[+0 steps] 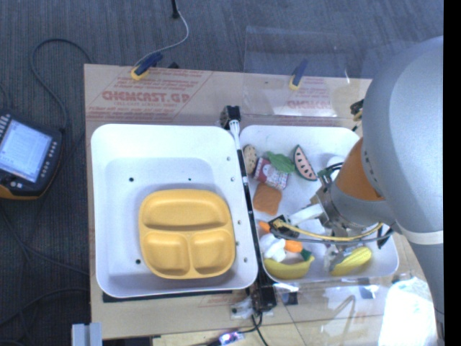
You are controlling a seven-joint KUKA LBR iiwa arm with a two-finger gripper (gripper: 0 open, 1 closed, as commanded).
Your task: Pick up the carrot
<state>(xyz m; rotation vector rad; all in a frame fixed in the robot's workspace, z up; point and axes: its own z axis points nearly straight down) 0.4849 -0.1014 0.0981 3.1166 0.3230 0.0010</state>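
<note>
The right bin (346,137) holds a heap of toy food. A small orange carrot (292,247) with a green end lies near the front of that bin, just above a yellow banana (287,268). My gripper (322,217) hangs low over the middle of the right bin, to the right of the carrot and slightly behind it. The grey arm and its orange band (354,179) hide the bin's right side. Nothing shows between the gripper's parts.
A yellow divided tray (187,233) lies in the left bin (115,157). Around the carrot are a watermelon slice (303,163), a red packet (274,173), an orange wedge (268,200), a white piece (274,251) and a second yellow fruit (351,259). A black divider (243,175) separates the bins.
</note>
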